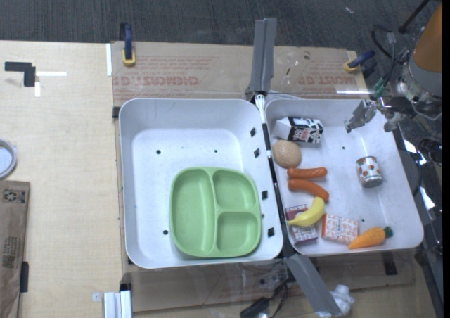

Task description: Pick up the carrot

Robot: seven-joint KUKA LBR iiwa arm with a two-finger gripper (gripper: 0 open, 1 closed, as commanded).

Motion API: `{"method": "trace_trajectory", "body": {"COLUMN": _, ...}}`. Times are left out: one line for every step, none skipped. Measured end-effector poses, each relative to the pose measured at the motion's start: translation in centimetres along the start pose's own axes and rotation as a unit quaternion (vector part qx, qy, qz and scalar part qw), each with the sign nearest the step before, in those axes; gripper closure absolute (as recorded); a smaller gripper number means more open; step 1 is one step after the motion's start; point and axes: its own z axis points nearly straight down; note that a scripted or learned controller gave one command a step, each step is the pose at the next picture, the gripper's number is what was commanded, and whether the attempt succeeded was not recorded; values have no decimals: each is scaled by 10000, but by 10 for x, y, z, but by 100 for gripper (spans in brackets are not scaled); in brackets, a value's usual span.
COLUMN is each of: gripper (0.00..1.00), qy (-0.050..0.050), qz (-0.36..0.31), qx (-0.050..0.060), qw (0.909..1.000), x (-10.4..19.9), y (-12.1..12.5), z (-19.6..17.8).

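Note:
The carrot (367,238) is orange with a green top and lies in the front right corner of the right bin (394,158), its green end pointing right. My gripper (373,119) hovers over the far right part of that bin, well behind the carrot and apart from it. Its fingers stand open with nothing between them.
The right bin also holds a milk carton (304,130), a brown egg-shaped thing (286,153), two sausages (308,173), a banana (310,212), a small can (369,171) and a pink box (340,229) just left of the carrot. A green divided plate (216,212) lies in the left bin (140,169).

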Motion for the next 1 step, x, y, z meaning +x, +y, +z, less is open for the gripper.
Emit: {"method": "trace_trajectory", "body": {"gripper": 0, "qy": 4, "qz": -169, "qx": 8, "qw": 9999, "x": 71, "y": -60, "z": 89}}
